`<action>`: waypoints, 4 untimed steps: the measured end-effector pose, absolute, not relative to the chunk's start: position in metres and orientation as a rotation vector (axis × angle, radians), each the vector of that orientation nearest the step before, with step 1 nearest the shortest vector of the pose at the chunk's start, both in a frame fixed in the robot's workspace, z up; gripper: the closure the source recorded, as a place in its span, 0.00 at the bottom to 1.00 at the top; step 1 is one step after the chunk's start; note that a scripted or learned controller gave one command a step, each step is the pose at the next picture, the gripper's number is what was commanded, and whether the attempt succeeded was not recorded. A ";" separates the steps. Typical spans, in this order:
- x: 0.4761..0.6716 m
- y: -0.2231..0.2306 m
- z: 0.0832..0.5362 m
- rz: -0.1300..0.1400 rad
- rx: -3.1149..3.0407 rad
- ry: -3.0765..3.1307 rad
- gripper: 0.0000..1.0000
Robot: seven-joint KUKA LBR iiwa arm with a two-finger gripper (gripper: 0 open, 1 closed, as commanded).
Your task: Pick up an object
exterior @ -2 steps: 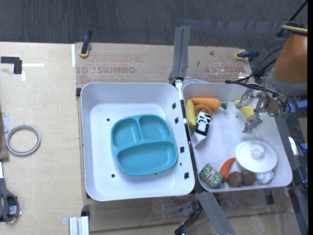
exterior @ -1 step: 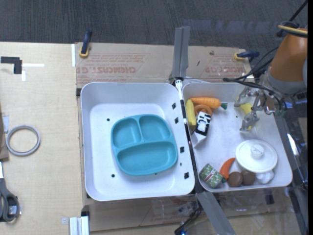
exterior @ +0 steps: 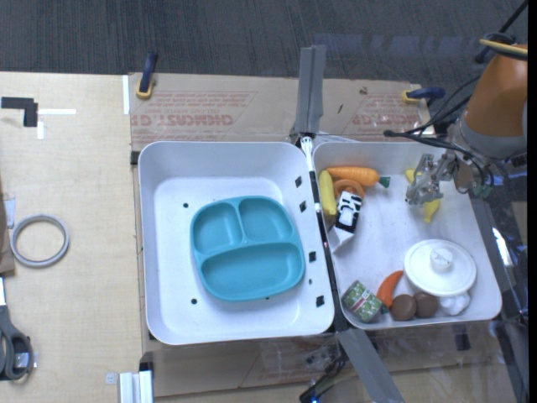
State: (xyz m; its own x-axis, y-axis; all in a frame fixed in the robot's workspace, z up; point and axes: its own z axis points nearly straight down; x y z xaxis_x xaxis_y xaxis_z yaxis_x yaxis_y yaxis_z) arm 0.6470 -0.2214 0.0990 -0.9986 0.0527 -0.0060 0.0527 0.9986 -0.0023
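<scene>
Right bin (exterior: pixel 482 305) crowded along edges (centre open), pincer (exterior: pixel 422 188) above

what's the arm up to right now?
The hand is down in the right bin, near its far right corner, over a small yellow item; whether it has a grip on it can't be told. Elsewhere in that bin lie a carrot, a banana, a white lidded bowl and a few small foods along the near edge. The left bin holds a blue divided plate. Nothing is visibly lifted yet.
</scene>
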 end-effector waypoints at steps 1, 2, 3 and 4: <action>0.647 -0.221 0.099 -0.003 0.083 3.135 0.00; 0.642 -0.222 0.091 0.001 0.208 3.133 0.00; 0.644 -0.222 0.099 -0.001 0.204 3.130 1.00; 0.644 -0.221 0.099 -0.001 0.205 3.130 0.00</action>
